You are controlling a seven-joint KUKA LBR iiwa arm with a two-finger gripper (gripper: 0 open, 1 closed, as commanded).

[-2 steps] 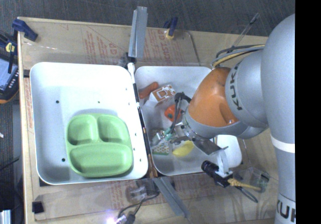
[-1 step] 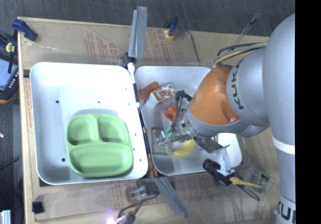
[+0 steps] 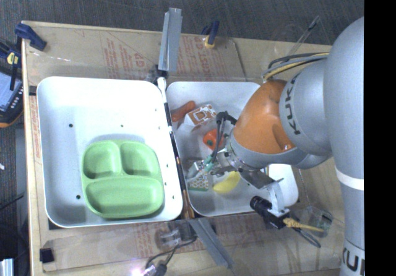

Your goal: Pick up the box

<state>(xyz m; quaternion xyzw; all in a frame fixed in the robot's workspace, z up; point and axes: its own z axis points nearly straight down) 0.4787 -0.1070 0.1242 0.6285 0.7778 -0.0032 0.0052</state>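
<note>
Grey metal and an orange band fill the right of the scene, where the arm (image 3: 309, 114) bends in over the right bin (image 3: 247, 90). The wooden bench (image 3: 111, 52) carries both white bins, which sit side by side and touch along their inner walls. The left bin (image 3: 93, 98) holds a green divided plate (image 3: 123, 177) near its front edge, with two small compartments at the back and one long one at the front.

In the right bin, the box (image 3: 202, 114) lies near the back left corner, white with brown and orange print, just beside an orange-red tube-like item (image 3: 184, 110) that rests against the bin's left wall. A red, rounded thing (image 3: 211, 138) lies a little in front of the box, towards the middle of the bin. A yellow piece (image 3: 226, 182) sits near the front edge, partly under the arm's wrist.

The gripper (image 3: 209, 168) is low over the front left part of the right bin, above a small pale, speckled object (image 3: 198, 181), and apart from the box. Whether it is released or clenched cannot be told, as its tip is lost in clutter and shadow.
</note>
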